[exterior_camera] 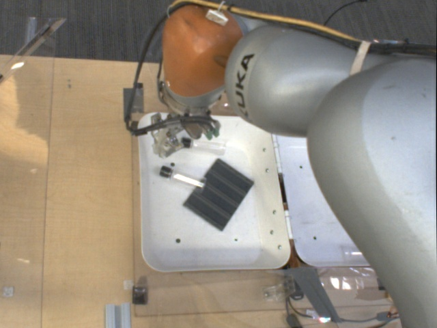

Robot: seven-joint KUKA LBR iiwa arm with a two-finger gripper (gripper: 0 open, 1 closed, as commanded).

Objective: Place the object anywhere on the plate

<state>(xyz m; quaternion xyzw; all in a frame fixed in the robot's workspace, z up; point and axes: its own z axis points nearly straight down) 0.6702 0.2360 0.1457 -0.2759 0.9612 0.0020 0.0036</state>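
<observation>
Camera view: pincer (179,137) state unreadable, hovering over left white bin (157,244). Small clear black-capped tube (183,178) looks light, slick; grip mid-barrel. Black ribbed plate (218,194) adjacent.

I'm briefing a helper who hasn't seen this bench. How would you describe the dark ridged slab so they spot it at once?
Start at the left shallow white bin, the one under the grey arm's orange band. Near its middle lies a flat dark grey rectangular slab with lengthwise ridges, turned diagonally. Its neighbour, a thin white stick with a black cap, is far slimmer and pale.
</observation>
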